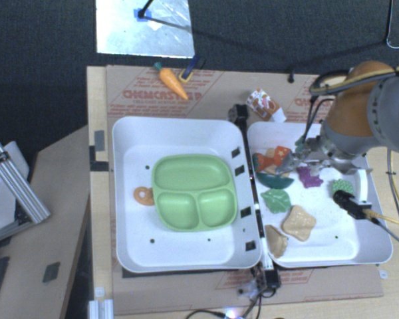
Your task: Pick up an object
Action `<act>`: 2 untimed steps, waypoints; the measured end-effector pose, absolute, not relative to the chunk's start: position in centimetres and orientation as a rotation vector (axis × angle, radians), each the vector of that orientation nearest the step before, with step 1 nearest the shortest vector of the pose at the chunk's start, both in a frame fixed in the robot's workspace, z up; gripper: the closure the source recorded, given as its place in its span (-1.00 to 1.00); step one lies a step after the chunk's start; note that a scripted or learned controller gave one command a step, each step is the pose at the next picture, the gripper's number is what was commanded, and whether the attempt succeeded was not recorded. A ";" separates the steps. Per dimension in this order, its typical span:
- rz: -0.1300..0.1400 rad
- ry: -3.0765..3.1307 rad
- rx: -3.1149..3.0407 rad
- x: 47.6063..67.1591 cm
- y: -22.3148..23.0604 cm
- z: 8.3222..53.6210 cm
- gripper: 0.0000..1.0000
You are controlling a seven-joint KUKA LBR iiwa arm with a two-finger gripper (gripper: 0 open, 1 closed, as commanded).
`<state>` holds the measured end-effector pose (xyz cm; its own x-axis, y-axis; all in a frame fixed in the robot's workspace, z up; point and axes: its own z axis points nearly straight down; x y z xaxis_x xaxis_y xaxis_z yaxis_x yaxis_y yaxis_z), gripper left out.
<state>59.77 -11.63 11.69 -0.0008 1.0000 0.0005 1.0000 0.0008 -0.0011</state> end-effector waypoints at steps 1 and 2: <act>-0.002 -2.224 -2.222 59.9 -11.6 8.5 -1.00; -0.006 -2.229 -2.228 60.1 -11.8 9.8 1.00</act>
<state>60.11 -11.77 9.81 -0.0003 1.0000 -0.0043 1.0000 0.0004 0.0099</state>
